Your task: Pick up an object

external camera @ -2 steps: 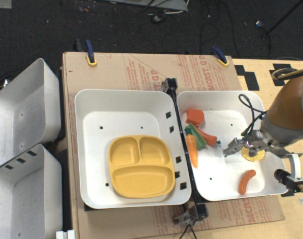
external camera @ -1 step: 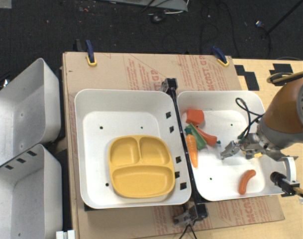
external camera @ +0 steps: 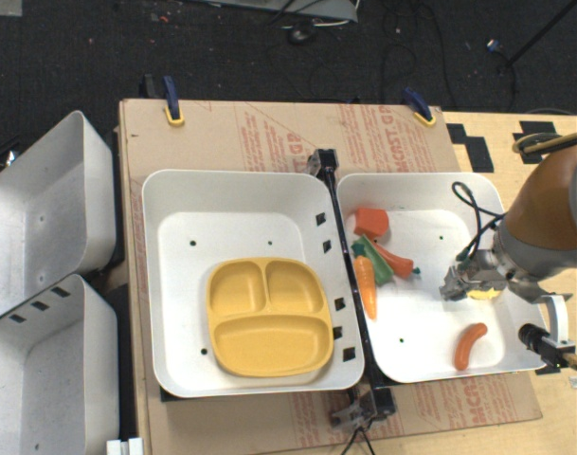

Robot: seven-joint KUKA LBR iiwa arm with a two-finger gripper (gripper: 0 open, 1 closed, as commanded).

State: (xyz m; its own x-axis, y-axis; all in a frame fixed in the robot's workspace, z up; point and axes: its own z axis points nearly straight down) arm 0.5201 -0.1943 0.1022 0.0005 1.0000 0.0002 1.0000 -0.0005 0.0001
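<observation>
Nearest, a sausage (external camera: 469, 346) lies unlifted in the right bin (external camera: 416, 373), the end effector (external camera: 466, 284) low just beyond it, grip state hidden, carrots (external camera: 366, 287) farther back, so picking seems unfinished.

Gripper (external camera: 466, 285) is down inside the right bin (external camera: 425, 373), something yellow (external camera: 484, 293) just at its tip, a sausage (external camera: 469, 345) lying near below it, carrots (external camera: 366, 282) and an orange block (external camera: 371, 222) across by the divider, yellow tray (external camera: 267, 317) in the left bin (external camera: 174, 207).
</observation>
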